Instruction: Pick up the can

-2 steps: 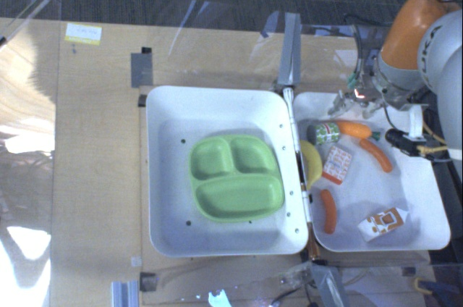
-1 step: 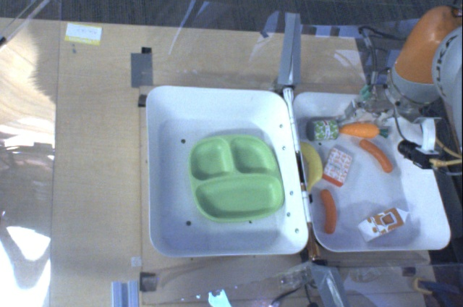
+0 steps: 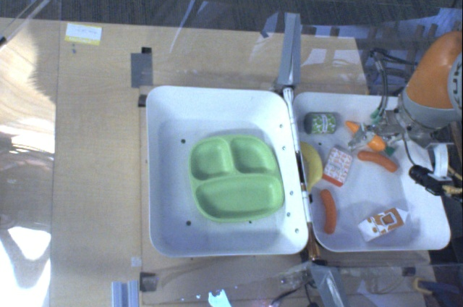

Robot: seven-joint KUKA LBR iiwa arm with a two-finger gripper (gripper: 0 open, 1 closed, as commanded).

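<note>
Nearest, a small carton (image 3: 381, 223) and a sausage (image 3: 328, 211) are lying in the right bin (image 3: 423, 237). Farther back, the pincer (image 3: 370, 133) is hovering low over carrot pieces (image 3: 377, 159); pincer opening: cannot tell. The can (image 3: 321, 123) is lying on its side at the bin's far left corner, well left of the pincer. Risk: closing here would likely be grabbing carrot, not can. The arm (image 3: 434, 85) is reaching in from the right, wrist bent down.

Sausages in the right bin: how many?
2. One sausage lies near the bin's left wall, below the banana. The other sausage lies further right, just below the gripper. The arm covers the bin's right edge, so another could be hidden.
</note>
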